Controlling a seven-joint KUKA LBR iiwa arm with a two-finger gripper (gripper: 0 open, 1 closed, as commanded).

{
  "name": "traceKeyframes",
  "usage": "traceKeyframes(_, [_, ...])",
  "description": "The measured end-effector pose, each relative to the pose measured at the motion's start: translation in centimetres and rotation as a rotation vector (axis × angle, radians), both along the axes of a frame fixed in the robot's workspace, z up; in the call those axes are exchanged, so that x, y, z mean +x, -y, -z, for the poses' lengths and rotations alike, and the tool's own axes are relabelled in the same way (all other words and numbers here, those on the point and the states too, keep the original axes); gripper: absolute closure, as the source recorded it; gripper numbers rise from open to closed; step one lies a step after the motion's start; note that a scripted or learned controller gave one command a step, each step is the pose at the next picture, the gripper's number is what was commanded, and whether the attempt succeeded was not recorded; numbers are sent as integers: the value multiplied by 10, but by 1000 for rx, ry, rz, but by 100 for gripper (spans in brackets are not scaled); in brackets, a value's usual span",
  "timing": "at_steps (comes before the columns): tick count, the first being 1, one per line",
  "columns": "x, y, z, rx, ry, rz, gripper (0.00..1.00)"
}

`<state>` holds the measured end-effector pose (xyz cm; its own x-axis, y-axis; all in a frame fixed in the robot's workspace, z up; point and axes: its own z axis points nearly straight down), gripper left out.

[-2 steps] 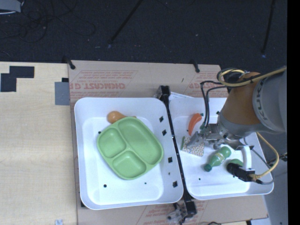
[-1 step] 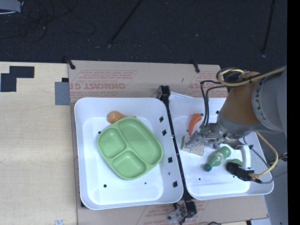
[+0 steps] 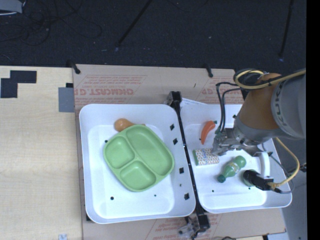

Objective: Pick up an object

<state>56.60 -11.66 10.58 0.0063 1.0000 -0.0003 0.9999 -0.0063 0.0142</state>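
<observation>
- One camera sits above the pale wooden bench (image 3: 35,159), looking down at a slant.
- The left shallow white plastic bin (image 3: 100,196) and the right shallow white plastic bin (image 3: 235,194) both sit mid-frame.
- The dark floor (image 3: 150,24) lies along the far edge.

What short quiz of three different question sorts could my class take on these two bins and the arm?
1. True or false: the carrot and the green bottle lie in the same bin.
2. The gripper hangs over: A the left bin; B the right bin; C the green plate.
3. How many compartments does the green plate have?

Key: 1 true; 2 B; 3 three.
</observation>
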Motion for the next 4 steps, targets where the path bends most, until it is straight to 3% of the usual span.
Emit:
traceKeyframes(1, [2,-8,-47,1,-13,-8,100])
traceKeyframes(3, [0,-11,-132,0,-13,-8,100])
traceKeyframes(4, [3,-61,-121,1,-18,-8,100])
